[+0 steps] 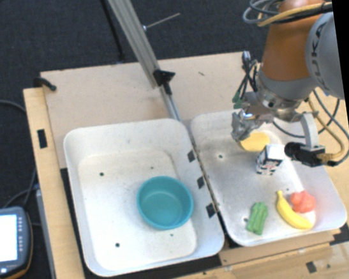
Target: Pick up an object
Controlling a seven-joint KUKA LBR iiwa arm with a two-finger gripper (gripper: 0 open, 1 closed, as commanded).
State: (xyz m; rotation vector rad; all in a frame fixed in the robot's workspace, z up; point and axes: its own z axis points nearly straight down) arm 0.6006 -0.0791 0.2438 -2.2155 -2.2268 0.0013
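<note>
**Camera view: arm over right bin, yellow piece at the fingers**

Camera view, fixed above the bench [110, 93], records two shallow white bins side by side. Left bin [85, 148] contains one teal bowl [164, 201], upright, resting toward the bin's near right part. Right bin [222, 161] contains several small items. A green object [258, 218] lies near the front edge; just beside it to the right lies a banana [290, 212], and a red object [303, 201] touches the banana's right side. A small black-and-white object [268, 159] sits near the bin's middle, toward the right.

Arm reaches in from the right, its orange band [286, 42] above the wrist, and is positioned over the far part of the right bin. Gripper [248, 133] points down into that bin. A yellow object [255, 141] sits directly at the fingertips, just above the black-and-white object in the picture. Whether the fingers are clamped on it or merely touching it cannot be determined (the wrist hides the gap between them), and it cannot be told whether the yellow object is lifted or resting on the bin floor.

A slanted metal rail [138, 41] crosses the bench's far side, ending between the two bins. A tablet-like screen [2, 243] lies off the bench at left.
</note>
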